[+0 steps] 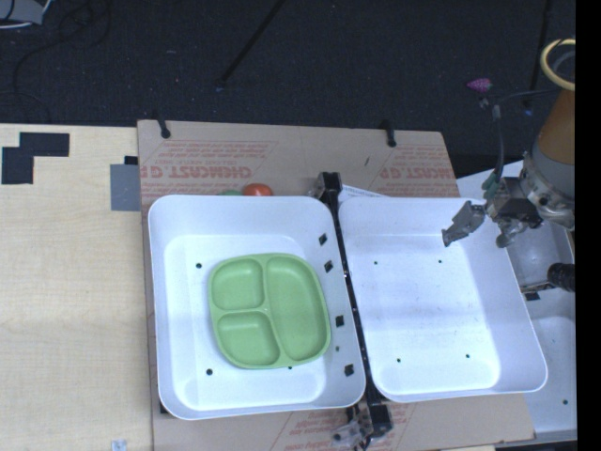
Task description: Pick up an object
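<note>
A light green plate [269,310] with three compartments lies flat in the left white bin [178,252]. My gripper [486,225] hangs over the far right corner of the right white bin [441,346], well away from the plate. Its two grey fingers [462,224] are spread apart with nothing between them. The arm's orange band shows at the right edge above the wrist.
A small red-orange object [256,191] and a bit of green beside it lie behind the left bin's far wall, on the cardboard sheet [282,158]. A black divider clamp [343,289] runs between the bins. Wooden bench top lies to the left.
</note>
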You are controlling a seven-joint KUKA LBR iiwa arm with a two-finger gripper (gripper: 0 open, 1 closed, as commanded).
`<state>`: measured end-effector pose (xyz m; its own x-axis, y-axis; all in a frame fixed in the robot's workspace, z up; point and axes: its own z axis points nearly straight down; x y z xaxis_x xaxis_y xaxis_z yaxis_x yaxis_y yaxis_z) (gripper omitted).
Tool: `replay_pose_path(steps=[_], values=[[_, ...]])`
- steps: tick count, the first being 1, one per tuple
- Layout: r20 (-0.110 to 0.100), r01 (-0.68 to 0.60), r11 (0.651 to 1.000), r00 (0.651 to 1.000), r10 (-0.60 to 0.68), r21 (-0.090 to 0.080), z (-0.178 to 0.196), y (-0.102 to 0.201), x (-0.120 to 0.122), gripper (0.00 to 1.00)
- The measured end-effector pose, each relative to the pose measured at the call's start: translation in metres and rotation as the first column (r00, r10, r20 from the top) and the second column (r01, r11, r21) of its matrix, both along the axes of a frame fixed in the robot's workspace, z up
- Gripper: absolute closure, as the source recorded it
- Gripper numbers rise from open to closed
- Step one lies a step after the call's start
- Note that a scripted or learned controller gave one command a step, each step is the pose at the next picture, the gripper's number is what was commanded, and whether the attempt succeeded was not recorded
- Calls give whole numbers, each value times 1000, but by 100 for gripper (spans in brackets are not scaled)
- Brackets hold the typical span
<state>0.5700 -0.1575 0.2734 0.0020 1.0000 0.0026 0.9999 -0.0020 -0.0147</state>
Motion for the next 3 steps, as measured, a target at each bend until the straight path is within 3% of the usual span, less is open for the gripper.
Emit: replay_pose_path(steps=[1, 3], values=[[12, -2, 1000, 1000, 2, -2, 7, 0, 2, 0], [9, -2, 1000, 1000, 2, -1, -80, 2, 3, 0]])
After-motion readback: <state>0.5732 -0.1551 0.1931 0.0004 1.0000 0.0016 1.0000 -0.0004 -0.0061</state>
